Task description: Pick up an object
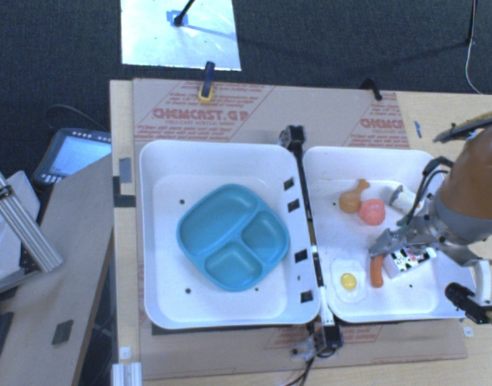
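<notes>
Slanted overhead view of both bins (pixel 230 155)

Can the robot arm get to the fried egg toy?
Probably yes. The fried egg lies flat in the right bin, uncovered, with the gripper close beside it and only the orange sausage between.

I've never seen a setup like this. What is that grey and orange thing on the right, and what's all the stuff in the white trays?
That is a robot arm, seen from one camera fixed above the bench, looking down at a slant. Its pincer hangs over the right white bin, close to the toy food there: a drumstick, a pink ball, a fried egg and an orange sausage. The left bin holds a blue divided plate. I can't tell that it holds anything.
</notes>
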Motion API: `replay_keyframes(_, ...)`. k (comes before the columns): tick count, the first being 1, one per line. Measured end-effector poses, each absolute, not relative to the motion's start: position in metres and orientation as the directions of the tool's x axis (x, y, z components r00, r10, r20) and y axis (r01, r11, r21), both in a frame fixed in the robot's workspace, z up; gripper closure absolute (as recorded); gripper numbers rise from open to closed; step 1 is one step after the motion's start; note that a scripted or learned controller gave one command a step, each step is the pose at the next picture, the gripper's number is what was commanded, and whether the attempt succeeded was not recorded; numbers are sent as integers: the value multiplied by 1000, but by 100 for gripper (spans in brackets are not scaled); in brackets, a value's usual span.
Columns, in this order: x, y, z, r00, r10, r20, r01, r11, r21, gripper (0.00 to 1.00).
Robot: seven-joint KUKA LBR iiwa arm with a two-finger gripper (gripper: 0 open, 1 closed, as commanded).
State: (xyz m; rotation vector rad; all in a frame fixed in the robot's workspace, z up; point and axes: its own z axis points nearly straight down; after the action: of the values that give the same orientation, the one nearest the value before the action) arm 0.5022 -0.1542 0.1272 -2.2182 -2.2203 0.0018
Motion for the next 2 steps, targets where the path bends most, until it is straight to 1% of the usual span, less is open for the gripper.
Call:
replay_keyframes(1,504,-155,140,-1,1000,-1,1000,1,3,100)
replay_keyframes(2,500,-151,201,-5,1000,-2,1000,5,8,100)
